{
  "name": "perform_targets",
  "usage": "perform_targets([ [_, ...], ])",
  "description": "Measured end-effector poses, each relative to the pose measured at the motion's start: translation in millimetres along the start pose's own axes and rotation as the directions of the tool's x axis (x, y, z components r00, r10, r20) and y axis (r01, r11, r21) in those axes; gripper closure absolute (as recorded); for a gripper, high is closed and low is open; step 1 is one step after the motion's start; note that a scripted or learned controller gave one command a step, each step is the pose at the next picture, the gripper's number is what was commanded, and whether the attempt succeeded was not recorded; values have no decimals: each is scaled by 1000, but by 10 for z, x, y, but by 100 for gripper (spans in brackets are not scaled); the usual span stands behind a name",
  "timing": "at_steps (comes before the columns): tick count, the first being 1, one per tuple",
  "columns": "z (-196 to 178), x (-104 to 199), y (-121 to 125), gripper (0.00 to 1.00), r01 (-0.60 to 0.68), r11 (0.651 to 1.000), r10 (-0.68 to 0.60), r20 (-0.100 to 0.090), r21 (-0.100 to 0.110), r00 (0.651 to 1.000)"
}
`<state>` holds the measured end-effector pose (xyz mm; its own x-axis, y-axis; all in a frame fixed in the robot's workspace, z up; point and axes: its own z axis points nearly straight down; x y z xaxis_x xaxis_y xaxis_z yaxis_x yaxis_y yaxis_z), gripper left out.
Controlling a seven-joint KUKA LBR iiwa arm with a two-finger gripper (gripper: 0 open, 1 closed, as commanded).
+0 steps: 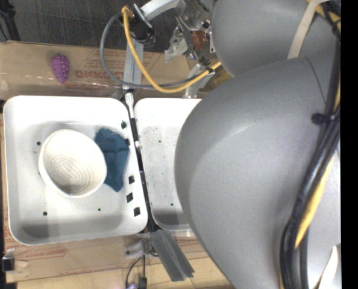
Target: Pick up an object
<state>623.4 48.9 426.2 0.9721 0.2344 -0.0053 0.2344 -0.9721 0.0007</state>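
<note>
While the claw (191,38) hangs beyond the bins, the pale round object (73,162) lies well apart.

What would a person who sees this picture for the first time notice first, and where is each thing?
The big grey arm fills the right side and covers most of the right bin. In the left bin, a round cream object with a ribbed top lies beside a crumpled blue cloth, the two touching. A small purple object sits on the cardboard behind the left bin.
</note>
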Motion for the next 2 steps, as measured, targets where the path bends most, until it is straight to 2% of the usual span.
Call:
perform_targets([
  [1,1299,-27,817,0,30,1000,-30,4,6,1000],
  [2,1372,-173,1246,0,201,980,-201,3,7,980],
])
